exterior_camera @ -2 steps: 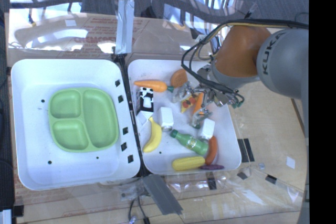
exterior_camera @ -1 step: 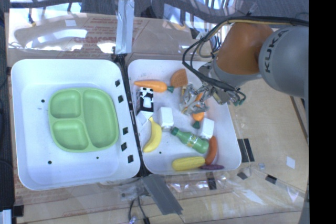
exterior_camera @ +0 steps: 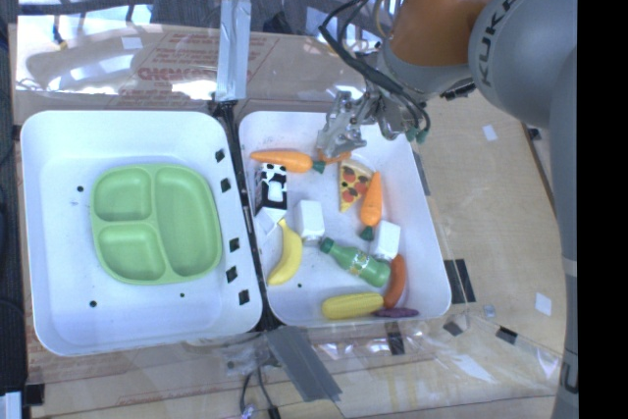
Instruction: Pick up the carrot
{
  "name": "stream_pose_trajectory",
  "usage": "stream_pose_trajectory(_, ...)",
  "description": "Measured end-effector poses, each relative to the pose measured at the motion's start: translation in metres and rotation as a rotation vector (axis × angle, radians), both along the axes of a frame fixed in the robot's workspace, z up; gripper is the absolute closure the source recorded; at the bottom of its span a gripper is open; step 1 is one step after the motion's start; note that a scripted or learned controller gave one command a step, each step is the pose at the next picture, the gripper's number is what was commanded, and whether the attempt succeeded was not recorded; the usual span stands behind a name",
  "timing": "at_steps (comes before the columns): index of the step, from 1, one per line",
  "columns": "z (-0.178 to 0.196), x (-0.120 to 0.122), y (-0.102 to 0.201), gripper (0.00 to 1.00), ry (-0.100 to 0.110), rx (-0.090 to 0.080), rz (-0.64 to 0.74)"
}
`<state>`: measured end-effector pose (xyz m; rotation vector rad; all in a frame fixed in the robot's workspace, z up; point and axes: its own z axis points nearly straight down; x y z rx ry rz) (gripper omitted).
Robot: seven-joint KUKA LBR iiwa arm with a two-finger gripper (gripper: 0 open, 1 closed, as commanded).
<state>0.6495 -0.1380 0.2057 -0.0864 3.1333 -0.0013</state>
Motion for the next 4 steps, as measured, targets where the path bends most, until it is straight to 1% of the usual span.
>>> stream_pose_trajectory(1,-0.002,-0.001,-0.001,0.00,0.003,0.000,-0.001)
stream_pose_trajectory(2,-0.101,-0.060,-0.034,0.00,0.012,0.001,0.153)
stream_pose_trajectory(3,-0.088,-0.056,-0.033,1.00,0.004,0.000,0.159)
stream_pose_trajectory(4,-0.039,-0.051,0.023,1.00,0.003,0.002,-0.205)
